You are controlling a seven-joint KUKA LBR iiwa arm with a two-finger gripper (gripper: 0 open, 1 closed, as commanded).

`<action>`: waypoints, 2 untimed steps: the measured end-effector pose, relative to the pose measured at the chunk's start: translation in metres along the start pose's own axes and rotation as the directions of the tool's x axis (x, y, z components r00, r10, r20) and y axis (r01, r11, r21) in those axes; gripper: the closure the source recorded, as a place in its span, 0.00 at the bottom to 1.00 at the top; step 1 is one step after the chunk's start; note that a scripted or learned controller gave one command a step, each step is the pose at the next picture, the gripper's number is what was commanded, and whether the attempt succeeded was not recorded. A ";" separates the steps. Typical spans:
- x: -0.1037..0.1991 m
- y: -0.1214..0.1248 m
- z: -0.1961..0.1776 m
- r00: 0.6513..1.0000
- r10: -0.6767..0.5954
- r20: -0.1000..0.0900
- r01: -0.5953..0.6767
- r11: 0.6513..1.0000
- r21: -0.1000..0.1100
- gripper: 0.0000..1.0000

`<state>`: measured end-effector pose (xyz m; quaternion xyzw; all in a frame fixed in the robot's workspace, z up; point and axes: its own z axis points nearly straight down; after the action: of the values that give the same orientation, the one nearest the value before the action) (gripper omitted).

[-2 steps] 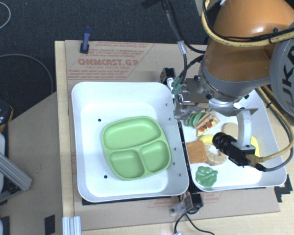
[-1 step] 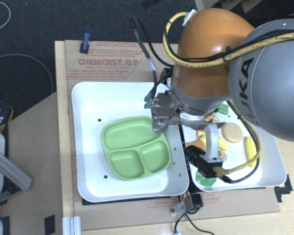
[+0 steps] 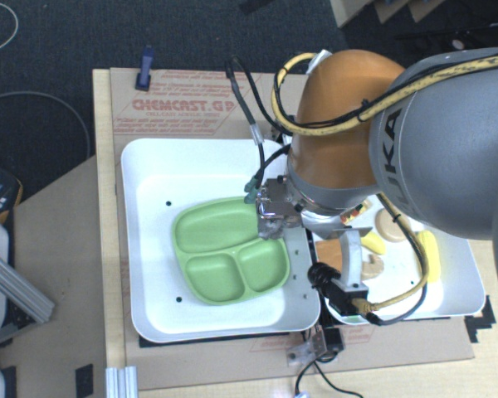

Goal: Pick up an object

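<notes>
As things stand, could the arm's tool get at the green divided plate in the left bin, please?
Probably yes: the tool hangs right at the green divided plate's right edge, and nothing lies on the plate or between them in the left bin.

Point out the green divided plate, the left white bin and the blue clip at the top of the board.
green divided plate point(image 3: 220, 230): camera view, floor of its large compartment.
left white bin point(image 3: 149, 222): camera view, bare floor left of the plate.
blue clip point(image 3: 144, 69): camera view, its body.

A pale green divided plate point(image 3: 231, 251) lay in a plain white bin point(image 3: 145, 222); the arm point(image 3: 448, 139) was grey with an orange band point(image 3: 344, 118).
</notes>
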<state>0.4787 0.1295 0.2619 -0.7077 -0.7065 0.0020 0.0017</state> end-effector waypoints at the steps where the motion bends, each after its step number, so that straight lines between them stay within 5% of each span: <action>1: 0.075 0.000 0.001 1.000 -0.006 -0.001 0.006 1.000 -0.007 1.00; 2: 0.073 0.000 0.001 1.000 -0.003 0.000 0.003 1.000 -0.006 0.00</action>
<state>0.4790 0.2024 0.2611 -0.7067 -0.7075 -0.0002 -0.0001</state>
